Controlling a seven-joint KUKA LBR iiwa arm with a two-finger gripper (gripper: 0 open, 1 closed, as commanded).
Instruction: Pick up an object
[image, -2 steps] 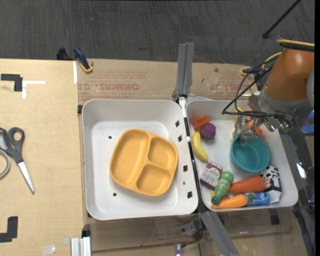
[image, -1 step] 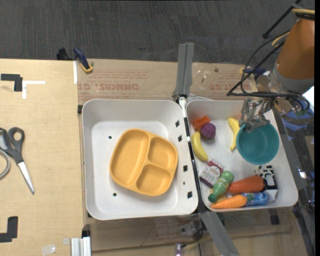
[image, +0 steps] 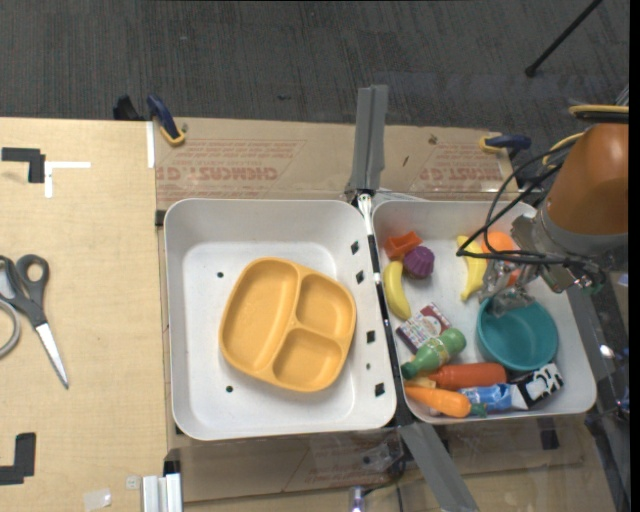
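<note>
My gripper (image: 503, 287) hangs low in the right bin (image: 580, 330), just over the far rim of a teal bowl (image: 517, 338), and nothing visibly sits in it. Right beside it on the left lies a yellow banana (image: 471, 277), with an orange ball (image: 499, 241) behind it. Further left are a second banana (image: 397, 290), a purple fruit (image: 419, 262) and an orange block (image: 403, 243). Near the front lie a snack packet (image: 423, 325), a green bottle (image: 437, 350), a red sausage (image: 470, 375), a carrot (image: 438, 401), a blue packet (image: 490, 398) and a black-and-white item (image: 540, 383).
The left bin (image: 190, 300) holds a yellow-orange divided plate (image: 288, 323). Scissors (image: 35, 310) lie on the wooden bench at far left. Blue clamps (image: 165, 118) (image: 510, 143) hold cardboard behind the bins. Cables run from the arm's wrist (image: 590, 190) over the right bin's far corner.
</note>
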